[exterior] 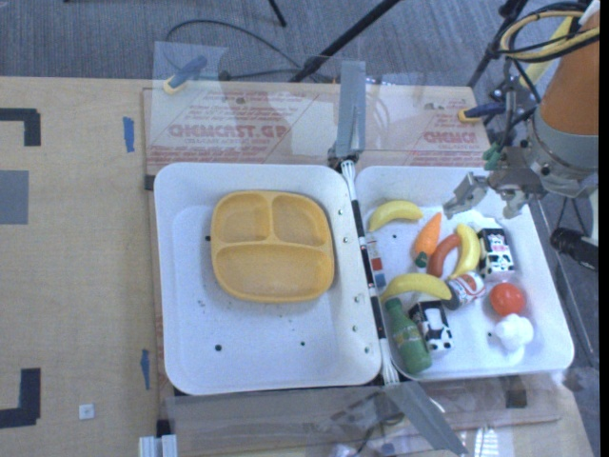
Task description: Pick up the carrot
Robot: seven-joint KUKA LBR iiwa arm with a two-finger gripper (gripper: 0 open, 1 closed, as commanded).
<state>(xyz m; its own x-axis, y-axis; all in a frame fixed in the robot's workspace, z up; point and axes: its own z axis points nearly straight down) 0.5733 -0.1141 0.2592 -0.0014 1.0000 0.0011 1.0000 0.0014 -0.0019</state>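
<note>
Lying in the right white plastic bin are three curved yellow bananas, two black-and-white cow figures, one red tomato and one small orange carrot. That carrot rests left of and below the metal two-finger gripper, whose fingers hang spread, pinching nothing.

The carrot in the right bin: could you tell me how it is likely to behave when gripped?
The carrot looks like stiff, glossy toy plastic, so probably light and slippery. Its tapered, rounded shape may roll or squirt sideways, nudging the banana nearby.
</note>
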